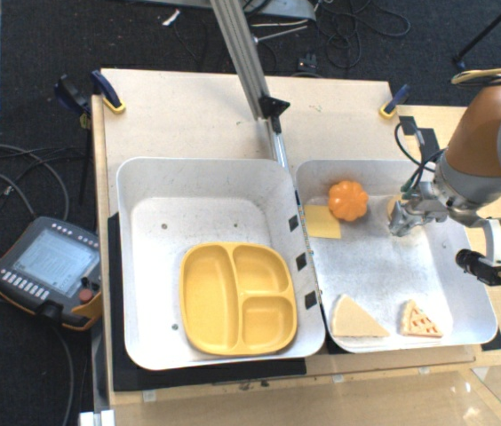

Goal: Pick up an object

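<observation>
1. Camera view, looking down at a slant: two shallow white bins side by side on a pale bench top.
2. Left bin: one item, a yellow divided plate with three compartments, lying flat toward the near side.
3. Right bin: four items. One orange pumpkin at the far left, touching one flat yellow square just beside it. One pale triangular sandwich piece and one smaller orange-crusted wedge lie near the front wall, apart from each other.
4. Arm count: one. Gripper is over the right bin's far right part, near the pumpkin but not touching it. Cannot tell whether it is parted or closed; nothing is visibly held.
5. Bench: two blue-and-yellow clamps at the far corners, left and right. One slanted metal pole meets the bins' shared edge.
6. Room: dark floor with loose cables; one teach pendant lies left of the bench.
</observation>
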Tool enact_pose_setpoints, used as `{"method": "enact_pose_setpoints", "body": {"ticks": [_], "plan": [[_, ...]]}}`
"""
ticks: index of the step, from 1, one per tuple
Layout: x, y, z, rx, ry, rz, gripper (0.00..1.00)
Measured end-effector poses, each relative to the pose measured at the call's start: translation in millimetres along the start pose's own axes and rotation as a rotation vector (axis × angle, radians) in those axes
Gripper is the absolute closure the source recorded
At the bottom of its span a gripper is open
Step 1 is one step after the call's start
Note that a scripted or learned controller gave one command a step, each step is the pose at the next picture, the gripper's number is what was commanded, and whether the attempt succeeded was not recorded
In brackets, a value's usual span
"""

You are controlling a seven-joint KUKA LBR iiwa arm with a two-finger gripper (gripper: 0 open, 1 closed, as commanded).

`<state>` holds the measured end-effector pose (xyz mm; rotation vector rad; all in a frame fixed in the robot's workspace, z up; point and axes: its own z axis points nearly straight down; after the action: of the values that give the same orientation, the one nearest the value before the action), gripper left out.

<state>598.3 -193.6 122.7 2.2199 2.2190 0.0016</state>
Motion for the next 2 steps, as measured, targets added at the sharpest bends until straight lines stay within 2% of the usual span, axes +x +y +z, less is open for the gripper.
{"method": "enact_pose_setpoints", "body": {"ticks": [1, 2], "plan": [[4, -3, -45, -0.003, 0.000, -0.002, 1.00], [10, 7, -103, -0.006, -0.001, -0.004, 1.00]]}}
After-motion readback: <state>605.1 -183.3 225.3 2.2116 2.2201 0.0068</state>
